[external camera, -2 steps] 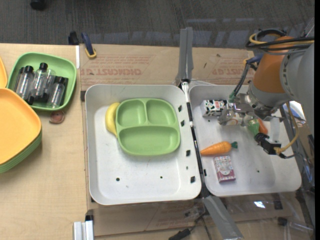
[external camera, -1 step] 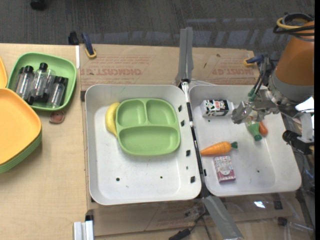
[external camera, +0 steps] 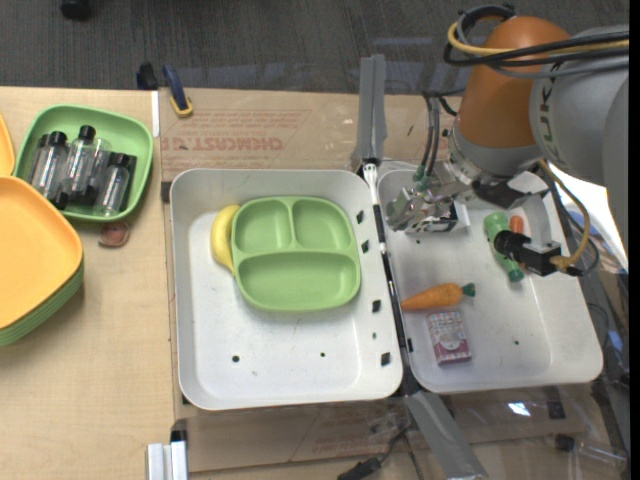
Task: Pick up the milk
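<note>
The milk [external camera: 448, 337], a small pink and white carton, lies flat near the front of the right bin [external camera: 560, 363]. My gripper [external camera: 422, 211] hangs over the far left corner of that bin, well behind the carton and apart from it. The grey arm with its orange band [external camera: 510, 68] comes in from the upper right.
An orange carrot [external camera: 435, 296] lies just behind the milk. A green bottle [external camera: 503, 240] lies at the right, partly under the arm's cables. The left bin [external camera: 200, 358] holds a green divided plate [external camera: 296, 251] over a yellow item [external camera: 222, 236]. A green tray of vials [external camera: 85, 163] and stacked orange plates [external camera: 35, 258] sit at the far left.
</note>
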